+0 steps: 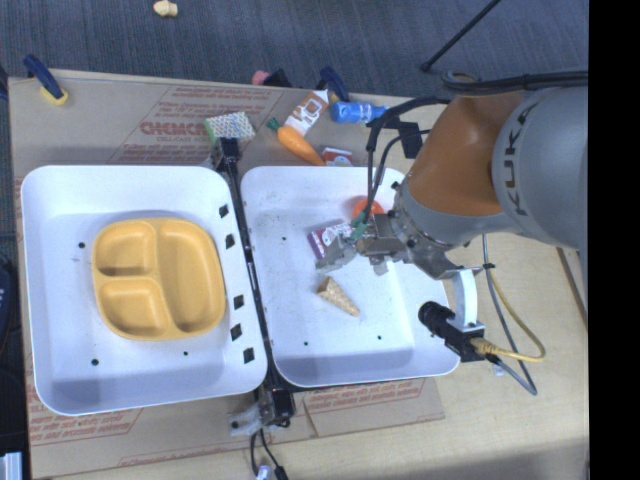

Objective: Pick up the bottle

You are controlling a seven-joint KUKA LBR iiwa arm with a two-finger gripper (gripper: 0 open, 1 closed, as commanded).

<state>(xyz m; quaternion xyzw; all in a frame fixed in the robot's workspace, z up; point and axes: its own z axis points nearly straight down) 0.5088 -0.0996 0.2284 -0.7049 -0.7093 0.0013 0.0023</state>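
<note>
the landmark here is the right bin (300, 353), the white one nearer the arm (480, 168). the tool (345, 250) hangs low over the middle of that bin, just above a small dark packet (328, 238), with a tan cone (338, 296) lying just below it and something orange (360, 206) tucked against the arm's wrist. whether the tool is wide or narrow cannot be told from here, and nothing shows clearly between its tips. the only likely bottle (305, 114) lies on its side on the tabletop just beyond the bin's far rim, beside an orange carrot-like toy (298, 144); the match is a guess. to do this well, the tool should likely lift clear of the bin wall, cross the far rim, line up across the bottle's narrow body, and come down straight. the left bin (60, 368) holds a yellow divided plate (158, 276).
</note>
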